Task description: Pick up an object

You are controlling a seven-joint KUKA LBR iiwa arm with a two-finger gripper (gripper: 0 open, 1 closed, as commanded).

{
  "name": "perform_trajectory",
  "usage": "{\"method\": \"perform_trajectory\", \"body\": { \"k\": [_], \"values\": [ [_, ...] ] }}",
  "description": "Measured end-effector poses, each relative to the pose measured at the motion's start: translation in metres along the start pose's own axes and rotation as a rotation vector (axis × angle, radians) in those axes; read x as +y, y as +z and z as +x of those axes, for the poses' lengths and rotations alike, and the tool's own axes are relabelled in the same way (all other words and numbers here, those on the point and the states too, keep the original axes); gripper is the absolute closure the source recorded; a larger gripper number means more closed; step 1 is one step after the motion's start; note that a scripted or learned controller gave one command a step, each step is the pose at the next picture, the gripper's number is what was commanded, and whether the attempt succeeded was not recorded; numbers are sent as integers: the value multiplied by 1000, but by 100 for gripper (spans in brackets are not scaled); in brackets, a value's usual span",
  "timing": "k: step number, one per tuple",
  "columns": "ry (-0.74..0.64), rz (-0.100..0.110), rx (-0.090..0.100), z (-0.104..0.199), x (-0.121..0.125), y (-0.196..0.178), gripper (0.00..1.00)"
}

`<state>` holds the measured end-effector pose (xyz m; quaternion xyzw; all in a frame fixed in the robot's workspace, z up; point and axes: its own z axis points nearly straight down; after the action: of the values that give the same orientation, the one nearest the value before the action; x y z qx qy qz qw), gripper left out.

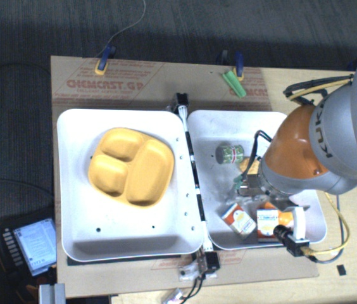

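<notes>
The right bin [211, 132] holds a small green-labelled jar [230, 153] lying on its side, a red and white carton [238, 220] near the front, and an orange and white box [271, 222] beside it. My gripper [248, 192] hangs low over the front of this bin, just above the carton and below the jar. The orange wrist band and grey arm cover most of the gripper. A large yellow three-compartment tray [131, 166] lies in the left bin [71, 220].
A green marker [234, 83] and blue clips [106, 58] sit on the brown board behind the bins. Cables trail at the arm's right side. A black divider with a cable runs between the two bins.
</notes>
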<state>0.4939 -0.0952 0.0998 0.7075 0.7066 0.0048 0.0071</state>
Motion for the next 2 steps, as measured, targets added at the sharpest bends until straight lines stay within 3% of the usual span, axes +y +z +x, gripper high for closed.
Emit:
{"method": "perform_trajectory", "body": {
  "k": [1, 2],
  "values": [
    [-4, 16, 4, 80, -7, -85, 100],
    [-2, 17, 3, 79, -7, -85, 0]
  ]
}}
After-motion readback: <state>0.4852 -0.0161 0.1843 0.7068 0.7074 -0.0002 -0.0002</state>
